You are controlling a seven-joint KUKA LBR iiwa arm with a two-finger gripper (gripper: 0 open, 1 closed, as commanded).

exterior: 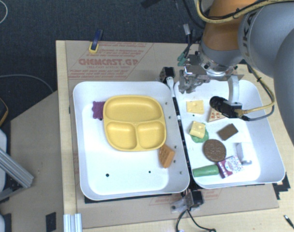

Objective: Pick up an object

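My gripper [191, 80] sits over the far left corner of the view's right bin [268, 146], close to the divider between the two bins. Can't tell whether it's spread or closed; the wrist blocks that. Can't tell if it touches the bin floor either.

Right bin, working outward from me:
- pale yellow square [195, 106], just below the gripper and the nearest pickable thing, lying flat and apart from me.
- small triangular cracker piece [215, 115], just right of the square.
- yellow-green wedge [198, 130], nearer the camera, close to the divider.
- brown square [228, 131], right of the wedge.
- brown round disc [214, 150], between the wedge and the front items.
- small grey piece [240, 152], right of the disc.
- maroon-and-white packet [230, 166], at the front, touching the green cylinder [205, 170], which lies on its side by the front rim.

Left bin [89, 146]:
- yellow divided tray [135, 122], with one long compartment and two small ones, sitting toward the far side.
- purple item [97, 109], at the tray's left edge, touching it.
- orange-brown waffle-like piece [166, 156], just off the tray's near right corner, tilted.

Both bins rest on a cardboard sheet [115, 59] with red print. A blue-and-yellow clip [94, 42] is at its far edge.
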